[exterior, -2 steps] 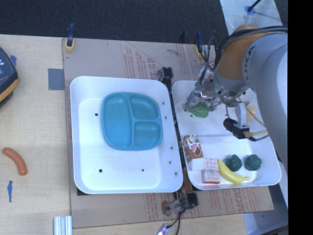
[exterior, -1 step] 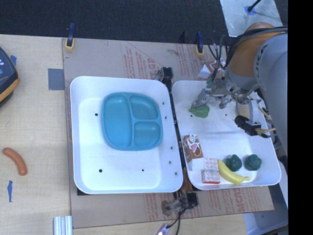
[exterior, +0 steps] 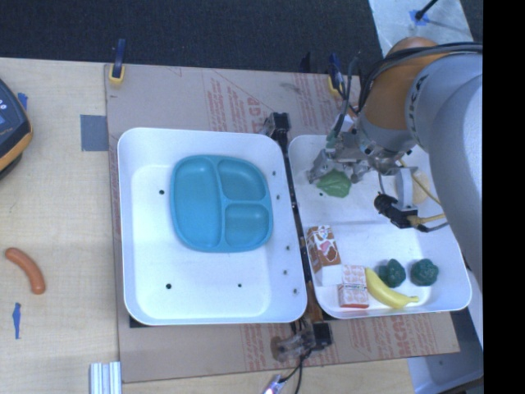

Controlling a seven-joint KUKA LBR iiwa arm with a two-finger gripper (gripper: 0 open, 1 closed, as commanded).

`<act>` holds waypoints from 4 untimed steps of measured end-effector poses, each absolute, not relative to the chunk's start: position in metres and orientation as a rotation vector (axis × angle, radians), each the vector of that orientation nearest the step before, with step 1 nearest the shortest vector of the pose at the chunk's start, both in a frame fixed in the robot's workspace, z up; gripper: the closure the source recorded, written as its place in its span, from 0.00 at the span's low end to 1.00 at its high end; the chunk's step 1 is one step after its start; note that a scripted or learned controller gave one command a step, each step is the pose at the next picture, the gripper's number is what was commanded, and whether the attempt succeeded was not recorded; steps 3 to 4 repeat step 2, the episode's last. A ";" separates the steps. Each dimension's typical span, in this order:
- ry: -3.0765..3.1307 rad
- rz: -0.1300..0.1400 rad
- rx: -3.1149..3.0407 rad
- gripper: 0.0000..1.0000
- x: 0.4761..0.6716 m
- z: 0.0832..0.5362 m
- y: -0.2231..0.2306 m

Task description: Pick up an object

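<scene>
Green pieces [exterior: 335, 185] number three, boxes [exterior: 323, 247] two, banana [exterior: 387, 292] one.

End effector [exterior: 332, 169] over the right bin [exterior: 459, 302]
It hung at a green object [exterior: 335, 185] (blue tray [exterior: 221, 203] lay in the left bin [exterior: 135, 220]).

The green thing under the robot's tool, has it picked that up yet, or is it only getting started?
Done so far: the arm has reached into the right bin, its tool right at the green object. In hand: nothing I can confirm, since I can't see a grip. Left: lifting it clear. The banana, cartons and two dark green pieces lie untouched.
</scene>
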State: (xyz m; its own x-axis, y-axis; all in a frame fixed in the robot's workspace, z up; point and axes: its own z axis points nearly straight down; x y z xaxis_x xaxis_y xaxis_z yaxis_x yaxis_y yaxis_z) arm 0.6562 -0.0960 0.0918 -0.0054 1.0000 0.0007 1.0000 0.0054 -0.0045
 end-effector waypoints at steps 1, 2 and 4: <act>-2.224 0.003 -2.218 0.00 0.656 0.092 -0.119; -2.224 0.004 -2.214 0.00 0.656 0.092 -0.102; -2.224 0.004 -2.214 0.00 0.656 0.092 -0.102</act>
